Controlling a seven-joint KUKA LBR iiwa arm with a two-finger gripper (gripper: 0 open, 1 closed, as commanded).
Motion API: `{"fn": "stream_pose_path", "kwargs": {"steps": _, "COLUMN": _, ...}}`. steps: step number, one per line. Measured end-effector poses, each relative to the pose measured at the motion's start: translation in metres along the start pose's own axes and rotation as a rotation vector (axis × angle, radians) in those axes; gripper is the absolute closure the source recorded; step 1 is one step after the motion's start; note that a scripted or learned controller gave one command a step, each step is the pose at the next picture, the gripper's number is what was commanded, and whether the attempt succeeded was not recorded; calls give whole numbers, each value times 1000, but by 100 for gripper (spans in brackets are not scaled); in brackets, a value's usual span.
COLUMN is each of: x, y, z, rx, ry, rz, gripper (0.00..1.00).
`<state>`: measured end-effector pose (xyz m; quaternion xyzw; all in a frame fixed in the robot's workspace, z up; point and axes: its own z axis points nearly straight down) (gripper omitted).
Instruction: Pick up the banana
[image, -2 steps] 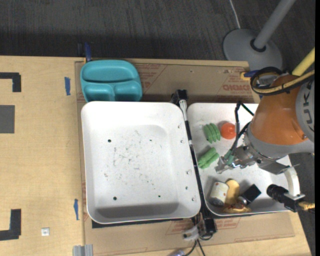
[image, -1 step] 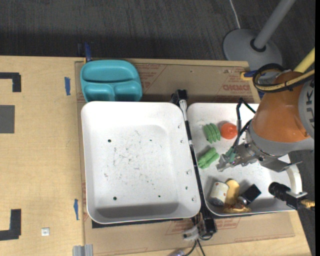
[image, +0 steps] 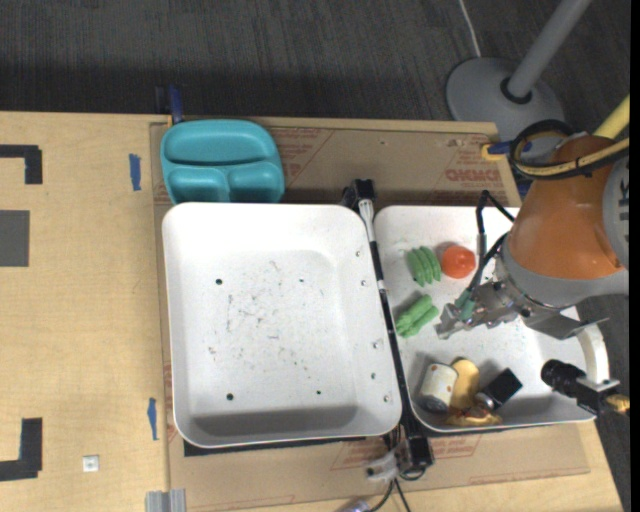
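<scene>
Nearest the camera, the banana (image: 466, 392) lies at the right bin's (image: 530, 415) front edge, wedged betw a white cup-like item (image: 437, 385) and a small black block (image: 501, 386), touching both. Risk: w/ neighbours that tight, a descent could catch the cup or block instead, or nudge the banana against the bin wall so it slips the grasp. Further back, the tool (image: 462, 308) hovers over mid-bin near the green pieces (image: 415, 316), nothing in it; can't tell how far open. Arm reaches in from the right, wrist angled down-left. Beyond: an orange ball (image: 459, 260).
</scene>
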<state>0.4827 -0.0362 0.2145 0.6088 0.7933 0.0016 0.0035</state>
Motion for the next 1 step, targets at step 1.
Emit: {"fn": "stream_pose_path", "kwargs": {"steps": 1, "x": 0, "y": 1, "z": -10, "rx": -3, "ry": -2, "rz": -1, "gripper": 100}}
